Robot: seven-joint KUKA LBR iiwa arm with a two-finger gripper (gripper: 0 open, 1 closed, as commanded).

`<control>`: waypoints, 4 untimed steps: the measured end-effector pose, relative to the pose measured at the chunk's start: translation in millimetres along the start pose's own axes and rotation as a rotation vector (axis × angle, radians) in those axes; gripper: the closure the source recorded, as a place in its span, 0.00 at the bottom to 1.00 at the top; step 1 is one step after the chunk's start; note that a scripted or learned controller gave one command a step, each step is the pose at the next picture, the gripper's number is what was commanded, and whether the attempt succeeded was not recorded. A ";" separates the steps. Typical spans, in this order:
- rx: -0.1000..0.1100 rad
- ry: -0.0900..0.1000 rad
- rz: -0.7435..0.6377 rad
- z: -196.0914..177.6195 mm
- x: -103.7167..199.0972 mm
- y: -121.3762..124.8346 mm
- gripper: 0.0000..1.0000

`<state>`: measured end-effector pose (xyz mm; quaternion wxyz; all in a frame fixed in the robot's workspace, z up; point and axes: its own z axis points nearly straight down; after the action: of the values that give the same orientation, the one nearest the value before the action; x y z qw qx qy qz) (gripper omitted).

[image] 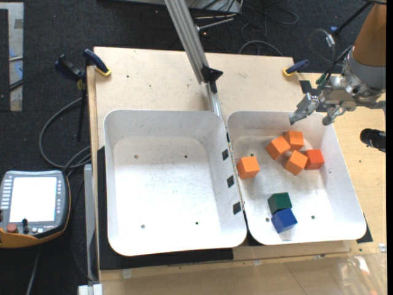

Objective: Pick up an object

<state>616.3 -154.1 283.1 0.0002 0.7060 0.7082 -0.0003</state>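
Note:
The right bin (344,189) holds several orange cubes: one alone near its left wall (248,166) and a cluster toward the back right (295,152). A dark green cube (280,201) sits in front, touching a blue cube (284,219) just below it. My gripper (314,114) hangs above the bin's back edge, up and to the right of the orange cluster. Its fingers are spread apart with nothing between them.
The left bin (123,183) lies beside the right one, sharing a divider rim with black tabs (228,171). A slanted metal pole (187,29) rises from the back middle. Clamps (296,67) sit at the board's back corners. A teach pendant (32,208) rests at far left.

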 end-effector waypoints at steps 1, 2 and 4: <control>0.000 -0.003 0.010 -13.1 -56.7 -81.7 0.00; -0.001 0.000 0.004 -12.0 -52.4 -78.8 0.00; -0.002 0.000 0.004 -12.2 -52.4 -78.7 0.00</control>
<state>537.8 -206.7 295.4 0.0009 0.7073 0.7069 0.0003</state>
